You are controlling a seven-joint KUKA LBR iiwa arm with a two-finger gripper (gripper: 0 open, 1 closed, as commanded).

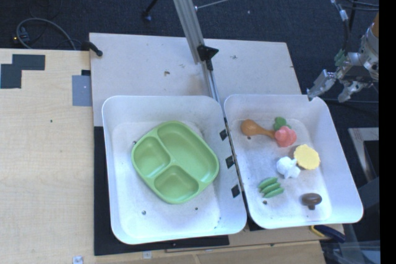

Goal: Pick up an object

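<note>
The desk (49, 151) carries two bins. A green tray (175, 161) is held in the left bin (117, 195). Small objects are held in the right bin (337, 151): drumstick (255, 129), radish (284, 135), yellow piece (307, 157), white piece (287, 167), pea pods (270, 187), mushroom (311, 200). The gripper (337, 85) is parked beyond the right bin's far corner, fingers spread, nothing held. The approach step is judged pending: travel over one object, then descent. No writing is legible.

toys (286, 157) crowded, green plate (175, 161) unobstructed

The right bin (346, 195) holds 6 small toys: brown spoon (256, 129), red strawberry (284, 135), yellow piece (307, 157), white piece (286, 167), green pods (270, 187), brown mushroom (311, 200).
</note>
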